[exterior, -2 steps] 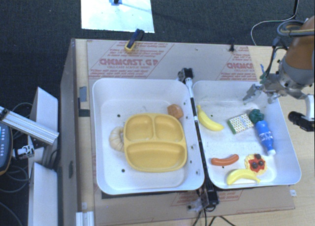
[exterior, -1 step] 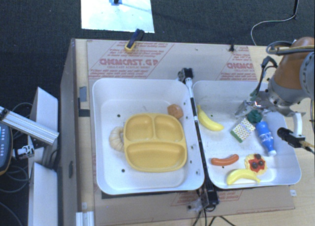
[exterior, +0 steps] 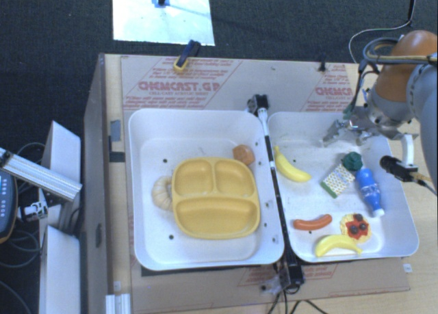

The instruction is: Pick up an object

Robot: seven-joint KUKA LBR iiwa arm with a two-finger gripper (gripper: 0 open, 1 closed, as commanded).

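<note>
Grey two-finger gripper [exterior: 350,130] over right white bin's [exterior: 410,234] far edge, fingers splayed wide, holding nothing, blue plastic bottle [exterior: 369,191], two yellow bananas, sausage beneath in that bin, left white bin [exterior: 147,169] containing yellow compartment tray [exterior: 215,196].

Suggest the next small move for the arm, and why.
Probably lower the hand toward the near side of the right bin, onto the green-capped toy beside the blue bottle. The hand hangs over the bin's far edge with nothing seen between its fingers, and that toy lies closest beneath it.
</note>
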